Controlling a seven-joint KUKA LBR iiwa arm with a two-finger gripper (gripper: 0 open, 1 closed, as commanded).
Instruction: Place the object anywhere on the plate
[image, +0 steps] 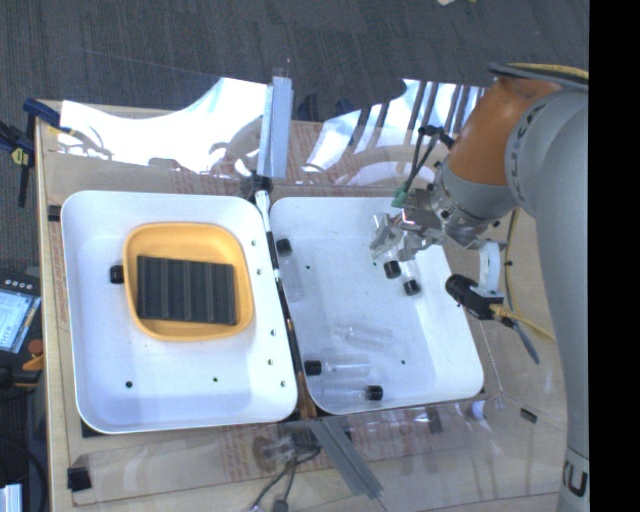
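Note:
A yellow plate (185, 243) with a dark ribbed insert (188, 290) lies in the left bin (150, 390). A clear plastic object (343, 372) with a black cap (373, 393) lies near the front edge of the right bin (450, 360). Another faint clear piece (360, 335) rests just behind it. My gripper (402, 278) hovers over the back right part of the right bin, well away from these clear pieces. Its two dark fingertips (392, 268) stand apart with nothing between them, so it is open.
A small black piece (283, 245) sits at the right bin's left wall, another (313, 368) at its front left. A black bit (117, 273) lies beside the plate. A raised divider (280, 300) separates the bins. Shiny clutter lines the back edge.

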